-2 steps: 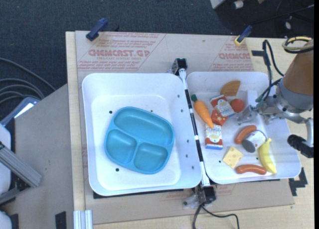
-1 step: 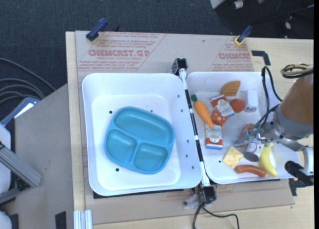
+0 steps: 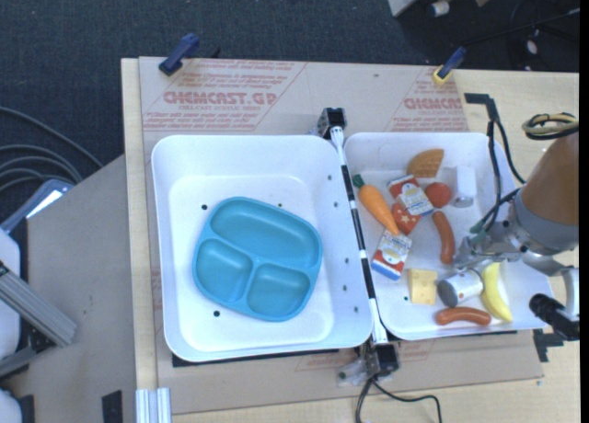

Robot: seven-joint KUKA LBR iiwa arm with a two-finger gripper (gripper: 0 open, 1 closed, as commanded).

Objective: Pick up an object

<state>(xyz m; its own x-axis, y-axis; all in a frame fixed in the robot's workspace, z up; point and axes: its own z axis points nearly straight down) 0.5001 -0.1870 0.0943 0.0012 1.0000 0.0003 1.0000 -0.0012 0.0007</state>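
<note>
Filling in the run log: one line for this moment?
end effector: over right bin, above banana | grasp: unclear | blue tray: left bin

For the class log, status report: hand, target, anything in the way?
Hand low in right bin, over silver can. Banana, sausage crowd it.

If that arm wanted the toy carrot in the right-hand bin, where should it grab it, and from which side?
Probably from straight above, pinching the carrot across its thick orange middle. It lies flat and slanted, its green top toward the divider between the bins, tapering toward the red-and-white packet, so the fingers should close across its width, not along it. The tip end looks crowded; the middle has more room.
</note>
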